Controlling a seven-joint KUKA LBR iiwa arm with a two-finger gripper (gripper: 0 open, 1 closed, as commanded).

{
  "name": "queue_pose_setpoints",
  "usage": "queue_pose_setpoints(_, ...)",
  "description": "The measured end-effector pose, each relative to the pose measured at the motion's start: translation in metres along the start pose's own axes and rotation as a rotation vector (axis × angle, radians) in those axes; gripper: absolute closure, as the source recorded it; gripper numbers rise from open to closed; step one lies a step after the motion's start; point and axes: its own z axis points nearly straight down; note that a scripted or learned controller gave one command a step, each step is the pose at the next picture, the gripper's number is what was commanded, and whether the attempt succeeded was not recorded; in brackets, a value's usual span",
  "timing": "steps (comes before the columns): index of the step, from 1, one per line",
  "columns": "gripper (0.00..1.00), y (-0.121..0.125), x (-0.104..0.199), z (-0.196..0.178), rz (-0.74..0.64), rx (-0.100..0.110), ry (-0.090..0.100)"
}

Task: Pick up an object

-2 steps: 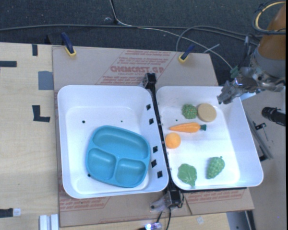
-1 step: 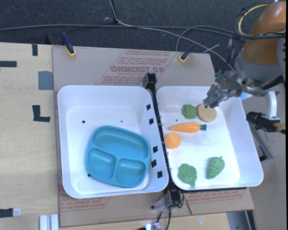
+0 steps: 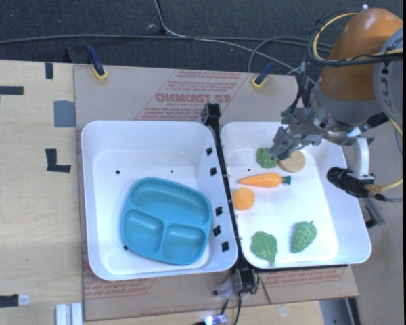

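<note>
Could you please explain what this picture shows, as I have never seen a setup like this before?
Of course. This is one camera fixed above a bench, looking down at a slant. The grey and orange machine on the right is a robot arm; at its end is a two-finger gripper, a simple claw for picking things up. On the bench sit two shallow white bins. The left bin holds a blue divided plate. The right bin holds toy foods: a carrot, an orange ball, a leafy green piece, a bumpy green piece, a small broccoli-like piece and a pale round piece. The gripper hangs low by those last two. I cannot tell whether it is holding anything.
</note>
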Motion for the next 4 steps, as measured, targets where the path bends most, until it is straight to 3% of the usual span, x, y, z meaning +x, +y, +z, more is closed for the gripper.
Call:
queue_pose_setpoints(3, 1.00, -0.054, 0.148, 0.048, -0.001, 0.002, 0.000)
queue_pose_setpoints(4, 0.00, -0.053, 0.145, 0.048, 0.003, 0.001, -0.001)
